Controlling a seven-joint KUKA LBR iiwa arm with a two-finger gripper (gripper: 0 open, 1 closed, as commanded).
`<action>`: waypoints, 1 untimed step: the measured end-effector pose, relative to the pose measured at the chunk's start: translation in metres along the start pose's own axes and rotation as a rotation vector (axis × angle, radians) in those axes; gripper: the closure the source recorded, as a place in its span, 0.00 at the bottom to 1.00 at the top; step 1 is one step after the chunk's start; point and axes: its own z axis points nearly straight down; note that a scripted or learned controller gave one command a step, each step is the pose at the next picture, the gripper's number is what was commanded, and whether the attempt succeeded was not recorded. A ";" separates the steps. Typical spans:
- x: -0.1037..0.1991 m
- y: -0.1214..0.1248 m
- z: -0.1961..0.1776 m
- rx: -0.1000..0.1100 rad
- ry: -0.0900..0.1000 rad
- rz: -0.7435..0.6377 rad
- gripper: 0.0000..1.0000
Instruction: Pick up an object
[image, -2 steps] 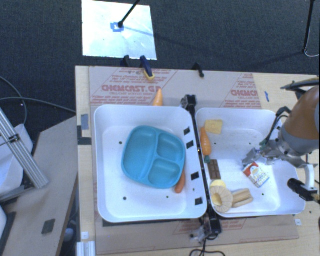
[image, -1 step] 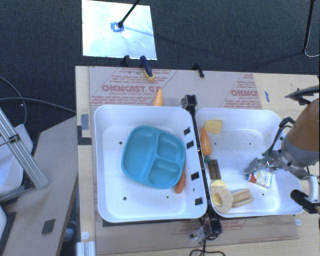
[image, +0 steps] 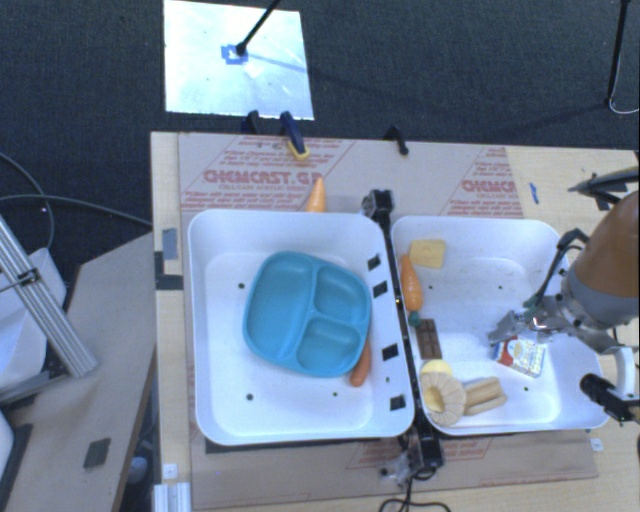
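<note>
From my console I see the claw (image: 522, 328) low over the right-hand bin (image: 480, 250), coming in from the right side of the camera view, and the thing nearest it is a small red-and-white packet (image: 524, 354) lying flat on the bin floor. That packet sits just below and a touch right of the claw tips, so close that they look to be touching or nearly so; I cannot make out a gap. Its long axis seems to run from upper left to lower right, roughly along the line of the arm's reach, with the red end toward the claw. I cannot tell how wide the claw stands: the metal parts blur together there, and nothing is visibly between them, so I would not call anything held. My judgement is that the coming move turns on dropping slightly toward the near edge of the bin to centre on the packet, then closing across its short side. The other candidates lie farther left: a tan roll (image: 482, 394) and a ridged yellow piece (image: 443, 391) by the near wall, a brown bar (image: 428, 339), a carrot (image: 410, 283) along the divider, and a pale yellow block (image: 429, 253) at the far end.
</note>
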 end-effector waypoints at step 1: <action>0.001 0.078 -0.001 -0.008 -0.002 -0.004 0.00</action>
